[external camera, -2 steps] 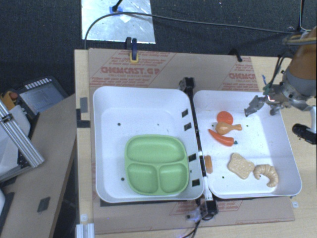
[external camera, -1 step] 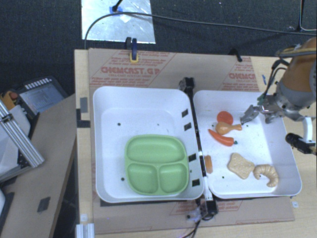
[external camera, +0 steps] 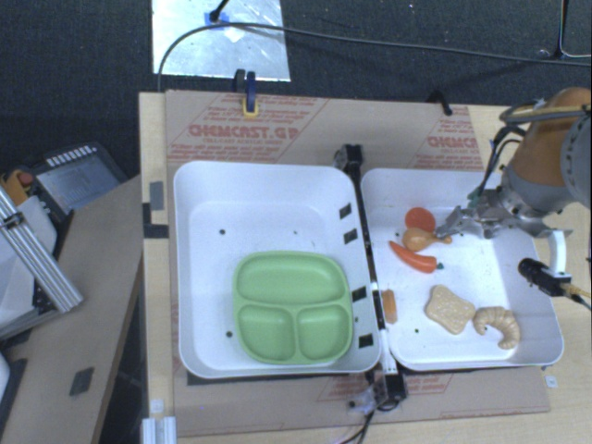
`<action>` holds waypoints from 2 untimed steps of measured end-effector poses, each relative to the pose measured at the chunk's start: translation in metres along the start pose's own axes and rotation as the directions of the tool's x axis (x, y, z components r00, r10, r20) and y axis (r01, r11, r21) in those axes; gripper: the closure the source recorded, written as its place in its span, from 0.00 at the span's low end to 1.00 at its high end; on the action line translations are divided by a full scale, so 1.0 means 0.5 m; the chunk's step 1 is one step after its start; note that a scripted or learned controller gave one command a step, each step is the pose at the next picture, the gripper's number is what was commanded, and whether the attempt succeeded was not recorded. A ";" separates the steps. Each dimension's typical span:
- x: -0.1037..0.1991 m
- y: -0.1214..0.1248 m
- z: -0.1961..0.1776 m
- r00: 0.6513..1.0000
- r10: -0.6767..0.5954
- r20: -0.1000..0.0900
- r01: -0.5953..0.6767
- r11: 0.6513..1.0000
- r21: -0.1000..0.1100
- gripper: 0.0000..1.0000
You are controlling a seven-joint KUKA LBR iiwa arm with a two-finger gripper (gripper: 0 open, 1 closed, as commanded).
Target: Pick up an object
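I am watching from above the desk (external camera: 305, 123), which carries two shallow white bins side by side. The left bin (external camera: 268, 188) holds a green divided plate (external camera: 293, 305). The right bin (external camera: 462, 188) holds the small food toys, and I will place everything against the red tomato (external camera: 420, 218) near its middle.

The arm reaches in from the right, and its jaws (external camera: 450, 227) hang just to the right of the tomato, low over the bin floor. They look slightly parted around a thin gap, with nothing between them that I can make out.

My likely target is the yellow pear-shaped piece (external camera: 418, 240), touching the tomato just below it. Its fat end faces left and its narrow neck points right and a little up, straight toward the jaws, so its long axis runs nearly along the approach.

Just below it lies an orange-red carrot (external camera: 413, 258), running from upper left to lower right. Further down and right sit a tan biscuit (external camera: 450, 310) and a croissant (external camera: 497, 325); a small sausage (external camera: 389, 305) lies by the dividing wall.

My worry is crowding. Closing on the tapered neck could squeeze the piece out leftward, or the jaws could nudge the round tomato, which would probably roll.
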State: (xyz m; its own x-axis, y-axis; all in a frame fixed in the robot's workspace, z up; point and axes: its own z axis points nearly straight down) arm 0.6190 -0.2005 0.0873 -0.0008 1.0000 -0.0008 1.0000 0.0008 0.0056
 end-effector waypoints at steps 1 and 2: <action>0.001 0.007 -0.032 1.000 -0.002 0.001 0.002 1.000 -0.011 1.00; 0.003 0.007 -0.120 1.000 -0.003 0.001 0.003 1.000 0.000 1.00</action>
State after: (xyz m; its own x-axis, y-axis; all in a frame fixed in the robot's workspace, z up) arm 0.6224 -0.1990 0.1471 -0.0041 1.0000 -0.0016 1.0000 0.0042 0.0055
